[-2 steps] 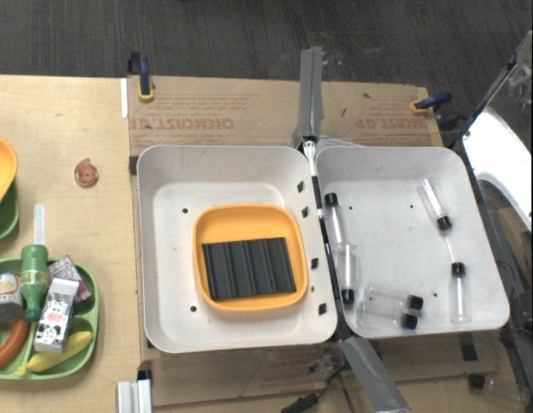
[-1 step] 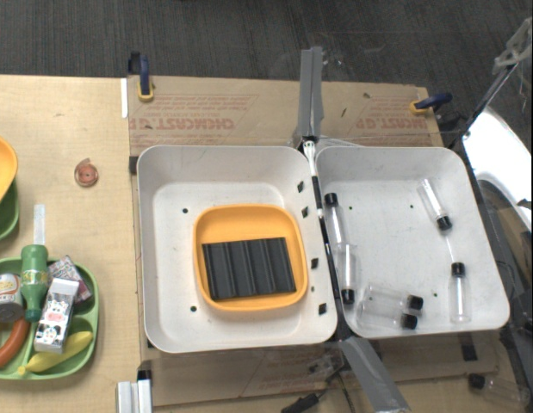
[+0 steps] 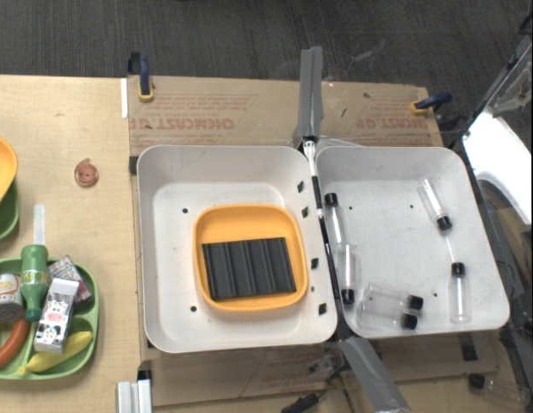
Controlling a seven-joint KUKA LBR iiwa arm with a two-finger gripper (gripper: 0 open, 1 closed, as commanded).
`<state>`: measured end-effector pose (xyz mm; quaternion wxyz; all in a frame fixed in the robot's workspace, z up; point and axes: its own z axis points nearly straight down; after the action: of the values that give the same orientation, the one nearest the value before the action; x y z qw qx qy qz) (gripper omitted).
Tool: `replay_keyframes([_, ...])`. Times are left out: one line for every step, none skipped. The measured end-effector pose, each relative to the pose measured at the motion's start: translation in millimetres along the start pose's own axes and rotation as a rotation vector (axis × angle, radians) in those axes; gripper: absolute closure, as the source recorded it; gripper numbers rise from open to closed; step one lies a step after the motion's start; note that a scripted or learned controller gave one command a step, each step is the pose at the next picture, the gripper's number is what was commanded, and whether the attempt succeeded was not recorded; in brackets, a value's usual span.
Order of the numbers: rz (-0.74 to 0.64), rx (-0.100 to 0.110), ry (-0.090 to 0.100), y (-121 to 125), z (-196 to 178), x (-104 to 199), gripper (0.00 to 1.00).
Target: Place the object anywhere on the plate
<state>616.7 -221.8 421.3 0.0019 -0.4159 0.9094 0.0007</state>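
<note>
A square orange plate [image 3: 246, 218] sits in the middle of the left white bin [image 3: 163, 231]. On the plate lies a dark grey ribbed rectangular object [image 3: 248, 268], flat and fully inside the plate's rim. The right white bin [image 3: 473, 231] holds several clear tubes with black caps: one near the back right [image 3: 435, 203], two along the left wall [image 3: 333, 224] [image 3: 346, 275], one at the right [image 3: 458, 289] and one at the front [image 3: 388, 300].
A green tray [image 3: 77, 351] of toy food and a bottle stands on the wooden bench at the far left, with a yellow bowl [image 3: 1, 175] behind it. A small pink disc [image 3: 86, 174] lies on the bench. Clamps [image 3: 142, 76] [image 3: 430, 104] hold the cardboard behind the bins.
</note>
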Motion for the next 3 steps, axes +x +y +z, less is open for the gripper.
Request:
replay_keyframes([-0.040,0.000,0.001,74,125,64,0.00])
replay_keyframes([-0.352,0.001,-0.001,47,128,38,0.00])
replay_keyframes([-0.556,0.001,-0.002,11,124,9,0.00])
